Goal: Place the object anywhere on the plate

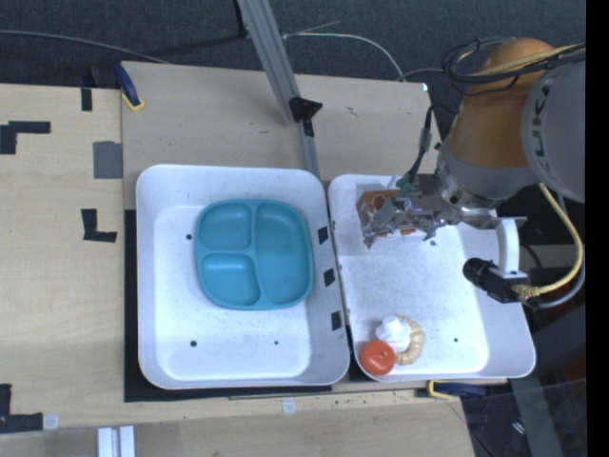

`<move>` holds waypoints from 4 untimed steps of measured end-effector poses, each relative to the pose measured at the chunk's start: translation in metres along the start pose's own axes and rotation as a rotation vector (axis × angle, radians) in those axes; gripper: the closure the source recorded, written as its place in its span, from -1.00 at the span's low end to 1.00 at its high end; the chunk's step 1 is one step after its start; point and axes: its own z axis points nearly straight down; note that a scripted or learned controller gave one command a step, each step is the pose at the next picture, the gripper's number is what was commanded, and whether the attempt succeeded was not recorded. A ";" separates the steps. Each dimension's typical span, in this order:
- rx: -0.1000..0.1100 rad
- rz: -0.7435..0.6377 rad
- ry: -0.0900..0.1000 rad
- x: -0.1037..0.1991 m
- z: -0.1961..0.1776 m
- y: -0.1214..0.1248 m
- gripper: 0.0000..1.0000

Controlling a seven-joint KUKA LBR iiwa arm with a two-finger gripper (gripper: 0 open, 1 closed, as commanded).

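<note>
Orange-and-white food object point(392, 343) lies in right bin's near corner; gripper point(385, 225) hovers far side, finger state unclear, possibly holding nothing. Pick pending; next: descend there, carry to plate point(254, 253)

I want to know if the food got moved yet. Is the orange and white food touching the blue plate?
Apart. The camera view shows the food in the right bin's near corner, the plate in the left bin, bin walls between.

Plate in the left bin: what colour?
Light blue, a sectioned plate with three compartments; seen plainly in the camera view.
</note>
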 end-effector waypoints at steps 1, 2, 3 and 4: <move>0.003 0.001 -0.001 0.049 0.017 -0.015 1.00; 0.002 -0.001 0.000 0.100 0.009 -0.027 1.00; 0.002 -0.001 -0.001 0.155 0.010 -0.035 1.00; 0.002 0.004 -0.003 0.160 0.011 -0.034 1.00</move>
